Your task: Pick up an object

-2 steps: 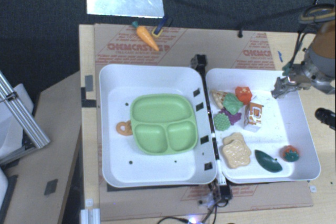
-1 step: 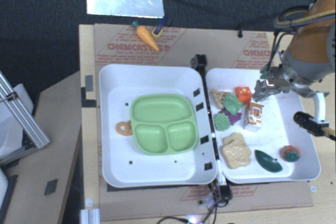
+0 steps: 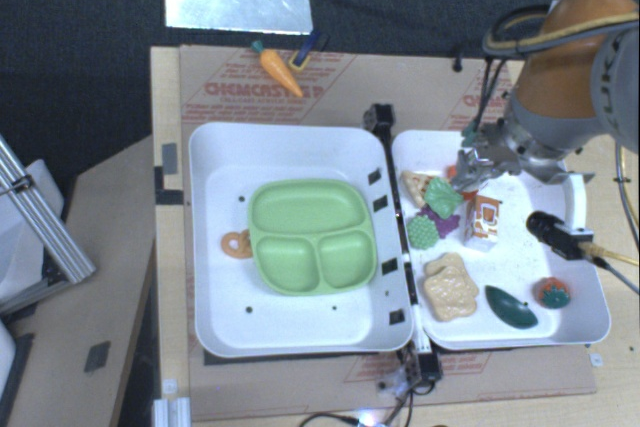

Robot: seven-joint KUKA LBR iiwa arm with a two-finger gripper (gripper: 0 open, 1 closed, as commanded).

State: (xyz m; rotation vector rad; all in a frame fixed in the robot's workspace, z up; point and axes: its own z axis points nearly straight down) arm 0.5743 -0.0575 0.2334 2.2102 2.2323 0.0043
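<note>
**Gripper low over clutter at left end of right bin**

The gripper (image 3: 470, 170) is seen lowered into the right bin (image 3: 590, 315), near its upper-left part, w/ the arm coming in from the right. Its tips sit right at a green leafy toy (image 3: 443, 199), which lies on top of a purple piece (image 3: 446, 221). Whether the gripper is wide, narrow or holding anything can't be told; the wrist body covers that area.

Likely target, judged from gripper position: the green leafy toy. It lies flat on the bin floor, just beside a pizza-slice toy (image 3: 416, 186) and touching or nearly touching a small carton (image 3: 483, 221). No clear long axis can be made out; it reads as roughly blob-shaped, partly hidden by the gripper.

Other items are spread loosely, probably dumped at random for picking: a green bumpy ball (image 3: 422, 232), a tan cookie-like piece (image 3: 449, 286), a dark green leaf shape (image 3: 511, 308) w/ long axis running upper-left to lower-right, and a small red-green item (image 3: 552, 293).

The left bin (image 3: 215, 315) holds a green divided plate (image 3: 310, 235) and a pretzel (image 3: 237, 244) beside it. A toy carrot (image 3: 280, 72) lies outside the bins.
</note>
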